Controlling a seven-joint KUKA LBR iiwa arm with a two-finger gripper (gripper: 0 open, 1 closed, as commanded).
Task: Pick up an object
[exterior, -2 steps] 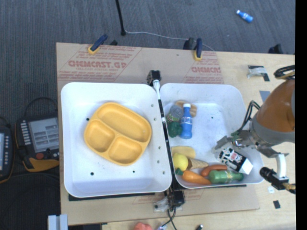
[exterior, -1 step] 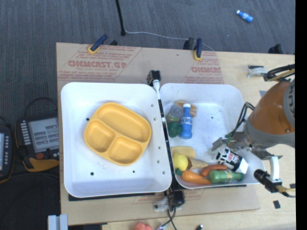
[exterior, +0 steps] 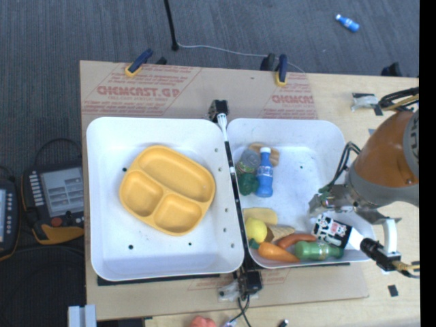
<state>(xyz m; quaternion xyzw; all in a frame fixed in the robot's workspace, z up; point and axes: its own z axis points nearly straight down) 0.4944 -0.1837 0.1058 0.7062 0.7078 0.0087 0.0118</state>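
Gripper at lower right of frame, grip state unreadable, above green bottle lying in right bin; likely light, stiff, slick plastic, best pinched across midsection.

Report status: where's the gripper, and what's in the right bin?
Gripper low over right bin's near-right corner, nothing seen held. Blue bottle, carrot, lemon crowd bin's left and front. Yellow divided plate in left bin.
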